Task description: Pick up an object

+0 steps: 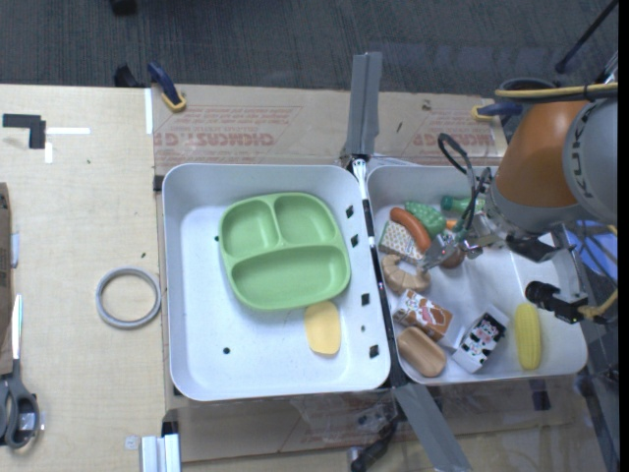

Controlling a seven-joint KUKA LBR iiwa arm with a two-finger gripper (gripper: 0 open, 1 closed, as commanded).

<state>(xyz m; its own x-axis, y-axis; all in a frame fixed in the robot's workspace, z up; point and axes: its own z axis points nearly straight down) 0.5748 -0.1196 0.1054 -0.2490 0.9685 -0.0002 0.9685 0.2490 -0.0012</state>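
My gripper (444, 252) hangs low in the right bin (501, 283), at the end of the grey arm with the orange band (539, 155). It sits just right of a red sausage (411, 226) and a brown bread slice (397, 241), and above a round tan piece (403, 275). Its tip blends into the toys beneath it. Further toys lie in this bin: a green leafy piece (425, 212), a red-and-white packet (424, 315), a brown bun (421, 352), a cow-patterned carton (479, 340) and a yellow corn cob (529, 336).
The left bin (197, 342) holds a green divided plate (285, 251) and a yellow piece (323, 327). On the bench to the left lie a grey tape ring (128, 296) and scissors (15, 406). A grey divider bar (364, 106) runs between the bins.
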